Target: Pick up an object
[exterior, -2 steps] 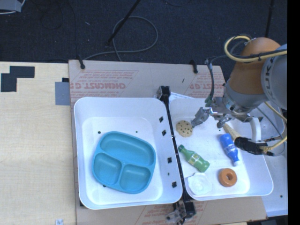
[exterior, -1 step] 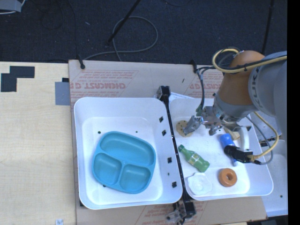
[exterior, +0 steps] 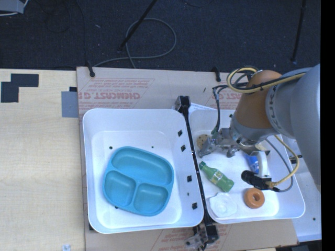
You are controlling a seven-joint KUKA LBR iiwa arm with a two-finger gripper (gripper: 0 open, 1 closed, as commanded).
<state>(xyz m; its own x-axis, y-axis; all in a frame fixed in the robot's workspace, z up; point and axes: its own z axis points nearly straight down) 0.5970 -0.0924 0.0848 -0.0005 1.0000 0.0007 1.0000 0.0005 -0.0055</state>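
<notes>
A blue divided plate [exterior: 138, 181] lies in the left bin [exterior: 89, 140]. In the right bin [exterior: 298, 205] – a green bottle [exterior: 216, 177] at centre, an orange ring [exterior: 255, 197] lower right. The gripper [exterior: 217, 146] hangs just above the bottle – its grasp cannot be told.

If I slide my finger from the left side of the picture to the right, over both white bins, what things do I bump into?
Blue divided plate → green bottle → white lid → orange donut. The robot's hand hangs over the right bin, above the bottle, so it has no clear place in line.
</notes>
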